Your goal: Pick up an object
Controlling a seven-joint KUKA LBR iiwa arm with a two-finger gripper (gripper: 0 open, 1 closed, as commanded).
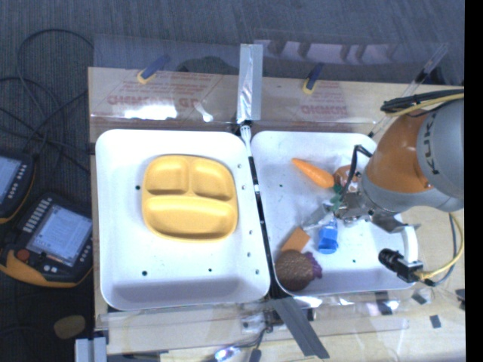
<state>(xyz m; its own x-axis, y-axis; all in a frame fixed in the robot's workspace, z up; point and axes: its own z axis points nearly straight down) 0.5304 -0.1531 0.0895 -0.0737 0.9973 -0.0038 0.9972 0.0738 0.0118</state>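
Observation:
The right bin [370, 274] holds an orange carrot [312, 172], a small blue object [328, 237], a tan wedge-shaped block [296, 240] and a dark brown, purplish round lump [296, 268] at the front edge. My gripper [332, 216] reaches in from the right and hangs low over the bin's middle, just above and touching or nearly touching the blue object. The carrot lies up and left of the gripper. A small brown-orange thing [343, 176] peeks out beside the wrist, partly hidden by it.
A yellow divided plate [190, 196] lies in the left bin [121, 277]. The raised divider [256, 202] between the bins runs just left of the tan block. The arm's orange and grey body [407, 164] covers the right bin's far right side.

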